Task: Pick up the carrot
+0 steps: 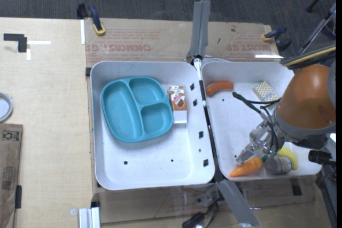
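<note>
i see the carrot (pixel 247 167) lying on its side in the right bin (pixel 230 131), close to that bin's near wall, its tip pointing toward the divider between the two bins. the gripper (pixel 255 148) hangs just above the carrot's thick end, at the end of the arm (pixel 307 99), whose orange band looms over the carrot's far-right side. from this slant i cannot tell how the claw is set; the metal parts blur together and i see nothing between them, so i won't call the carrot held. it looks to be resting on the bin floor. just right of the carrot sits a grey lump (pixel 278 166) i can't identify, and right beyond that a banana (pixel 289 156), both partly under the arm. well beyond the carrot, toward the far wall, lies a sausage (pixel 219 87), and to the far right of the carrot a small patterned sponge (pixel 265 91) rests by a black cable (pixel 251 103). well left of the carrot, across the divider, the left bin (pixel 107 168) holds a blue sectioned plate (pixel 137 108) with a small box (pixel 178 99) touching its right edge.
</note>
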Robot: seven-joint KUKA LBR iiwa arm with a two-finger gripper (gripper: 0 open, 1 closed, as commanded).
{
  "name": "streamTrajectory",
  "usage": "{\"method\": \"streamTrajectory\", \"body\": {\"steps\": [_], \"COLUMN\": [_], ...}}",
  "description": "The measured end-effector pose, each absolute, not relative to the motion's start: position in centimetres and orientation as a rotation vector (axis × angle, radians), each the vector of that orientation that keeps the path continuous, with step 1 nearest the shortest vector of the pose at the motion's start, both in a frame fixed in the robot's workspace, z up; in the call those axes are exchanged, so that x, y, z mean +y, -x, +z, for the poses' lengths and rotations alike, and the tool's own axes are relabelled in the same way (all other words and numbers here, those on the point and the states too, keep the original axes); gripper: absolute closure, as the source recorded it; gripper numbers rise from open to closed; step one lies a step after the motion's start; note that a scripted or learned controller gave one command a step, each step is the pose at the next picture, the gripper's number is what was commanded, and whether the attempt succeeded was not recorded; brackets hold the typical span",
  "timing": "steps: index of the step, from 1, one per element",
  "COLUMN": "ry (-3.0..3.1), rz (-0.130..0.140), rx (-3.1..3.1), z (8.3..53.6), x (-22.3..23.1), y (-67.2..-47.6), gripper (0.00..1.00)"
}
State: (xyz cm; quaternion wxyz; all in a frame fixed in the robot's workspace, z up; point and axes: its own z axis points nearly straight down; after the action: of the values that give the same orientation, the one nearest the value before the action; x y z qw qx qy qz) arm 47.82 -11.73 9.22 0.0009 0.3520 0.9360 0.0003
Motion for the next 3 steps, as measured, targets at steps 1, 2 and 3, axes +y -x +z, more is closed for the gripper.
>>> {"method": "streamTrajectory", "body": {"steps": [1,2,3], "ry": [-1.441,-1.722,-1.258], "rz": [-0.001,-0.002,0.000], "rx": [2.791,2.630,2.879], "z": [16.4,19.1,9.1], "x": [-15.3,-7.7,-11.9], "y": [-51.0,-47.8,-47.7], "gripper": [0.00,0.00,0.00]}}
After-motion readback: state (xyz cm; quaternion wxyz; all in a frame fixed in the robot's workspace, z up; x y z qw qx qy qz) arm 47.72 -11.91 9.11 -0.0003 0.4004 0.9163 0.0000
